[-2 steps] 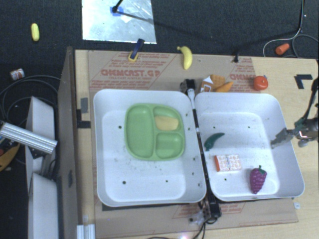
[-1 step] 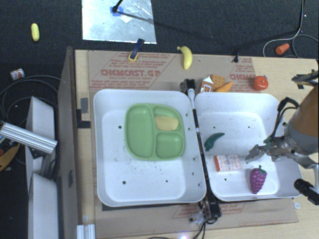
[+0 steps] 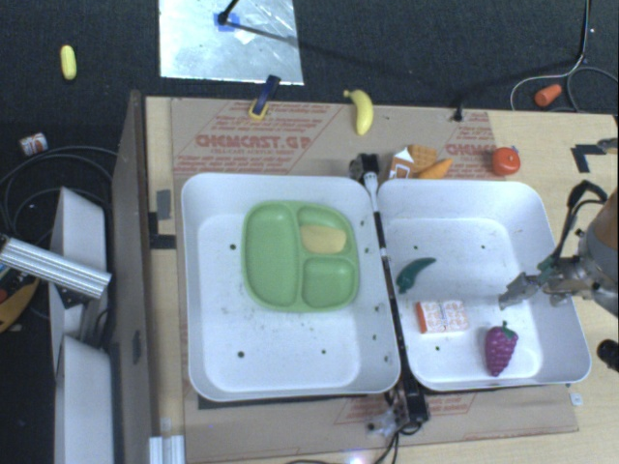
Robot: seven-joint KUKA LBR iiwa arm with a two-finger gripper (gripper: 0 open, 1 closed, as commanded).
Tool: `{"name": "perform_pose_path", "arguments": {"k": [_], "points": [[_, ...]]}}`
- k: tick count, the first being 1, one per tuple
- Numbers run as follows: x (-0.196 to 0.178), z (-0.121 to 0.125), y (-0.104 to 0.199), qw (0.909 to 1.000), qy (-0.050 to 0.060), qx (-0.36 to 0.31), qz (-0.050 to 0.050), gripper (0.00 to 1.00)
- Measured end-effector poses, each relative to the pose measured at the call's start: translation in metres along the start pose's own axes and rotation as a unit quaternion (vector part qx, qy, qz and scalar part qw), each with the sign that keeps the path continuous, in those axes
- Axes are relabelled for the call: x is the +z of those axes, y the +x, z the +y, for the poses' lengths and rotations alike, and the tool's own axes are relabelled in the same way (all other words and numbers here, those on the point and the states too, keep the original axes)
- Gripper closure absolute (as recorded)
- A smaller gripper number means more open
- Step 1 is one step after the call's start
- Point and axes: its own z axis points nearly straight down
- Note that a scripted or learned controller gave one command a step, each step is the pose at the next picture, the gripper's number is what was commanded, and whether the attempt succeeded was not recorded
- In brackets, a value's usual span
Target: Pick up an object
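Right now the hand (image 3: pixel 515 292) hangs over the right bin (image 3: pixel 484 206), near its right wall, reaching in from the arm at the edge of the view. It is too small and blurred here to tell whether it is apart or together, and nothing shows clamped in it.

Three things lie in that bin. A bunch of purple grapes (image 3: pixel 500 348) sits nearest, just below and a little left of the hand. A small red and white box (image 3: pixel 442 316) lies left of the grapes, apart from them. A green pepper (image 3: pixel 416 272) rests further left, near the wall shared with the left bin (image 3: pixel 218 356), which carries a green divided plate (image 3: pixel 298 256) with a pale yellow piece (image 3: pixel 322 236) in its upper right compartment.

The grapes look like the likeliest pick, being closest. They seem to be a light toy, probably plastic or rubber, with a lumpy surface that could slip or roll. Closing across the wide upper part of the bunch, not the narrow tip, should give the firmest hold. The box is probably light and stiff, with flat sides that suit a pinch, but it lies low against the bin floor. The pepper is thin and curved, so the hardest to catch.
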Motion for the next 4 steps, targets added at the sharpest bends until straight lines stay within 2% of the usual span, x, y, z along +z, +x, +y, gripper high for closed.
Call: {"name": "perform_pose_path", "arguments": {"k": [1,2,3,4], "points": [[0.043,-0.001,0.032,1.0000,0.002,-0.003,0.002,0.00],[-0.030,0.002,0.025,1.0000,-0.003,-0.003,0.000,0.00],[0.034,-0.002,-0.007,1.0000,0.003,0.000,0.001,0.00],[0.031,0.000,0.054,1.0000,0.002,-0.005,0.003,0.00]]}}
